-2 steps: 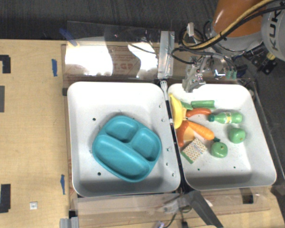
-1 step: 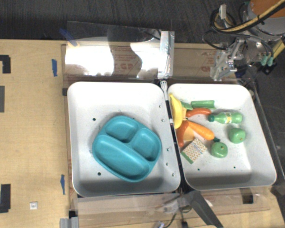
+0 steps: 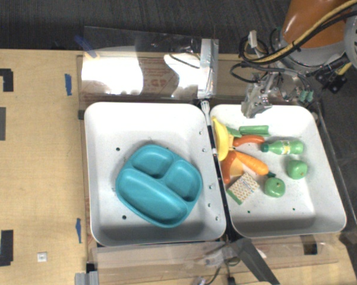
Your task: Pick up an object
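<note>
Your claw point(image 3: 256, 104) hangs over the far rim of the right bin point(image 3: 327, 215), near its far left corner; its metal fingers point down toward the bin, but you cannot tell from this slant whether they are spread or pressed together, and nothing shows between them. Just in front of the claw, inside the bin, lies a thin green stick-shaped toy point(image 3: 253, 130), apart from the fingertips. Beside that, along the bin's left wall, you have a yellow banana point(image 3: 222, 140), with an orange carrot point(image 3: 252, 162) and a red-orange piece point(image 3: 249, 141) pressed close against it. A small woven beige-and-green square point(image 3: 243, 187) lies at the near end of that pile, touching the carrot. To the right of the pile sit a green bottle-shaped toy point(image 3: 284, 148), a green pear-like fruit point(image 3: 296, 169) and a round green apple point(image 3: 274, 187), each near the others but not stacked. All of these lie nearer to you than the claw.

The arm comes in from the upper right: its orange band point(image 3: 315, 10) is at the top edge, with black and yellow cables point(image 3: 267, 51) looping down to the grey wrist above the claw.

In the left bin point(image 3: 101, 159) rests a teal divided plate point(image 3: 159, 184), well apart from the claw. Both bins stand side by side on the counter point(image 3: 29, 159).
</note>
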Tool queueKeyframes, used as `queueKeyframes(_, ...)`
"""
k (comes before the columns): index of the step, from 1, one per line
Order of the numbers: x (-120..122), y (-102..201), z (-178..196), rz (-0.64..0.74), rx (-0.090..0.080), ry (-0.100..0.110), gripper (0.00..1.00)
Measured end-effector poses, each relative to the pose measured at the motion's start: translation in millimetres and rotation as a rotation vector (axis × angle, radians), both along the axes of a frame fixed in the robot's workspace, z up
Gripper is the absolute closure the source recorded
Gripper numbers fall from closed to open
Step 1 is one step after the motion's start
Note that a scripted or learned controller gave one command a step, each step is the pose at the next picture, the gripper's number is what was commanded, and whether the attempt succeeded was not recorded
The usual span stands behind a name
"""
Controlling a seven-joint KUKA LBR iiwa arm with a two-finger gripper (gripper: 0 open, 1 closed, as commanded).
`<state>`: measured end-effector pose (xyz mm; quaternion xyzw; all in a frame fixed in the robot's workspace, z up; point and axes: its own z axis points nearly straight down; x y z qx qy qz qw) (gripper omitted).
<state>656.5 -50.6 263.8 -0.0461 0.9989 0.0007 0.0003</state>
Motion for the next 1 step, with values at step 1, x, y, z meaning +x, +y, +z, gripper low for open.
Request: queueKeyframes(1, 11.9, 10.6, 23.2, 0.131, -0.002, -0.011, 1.0)
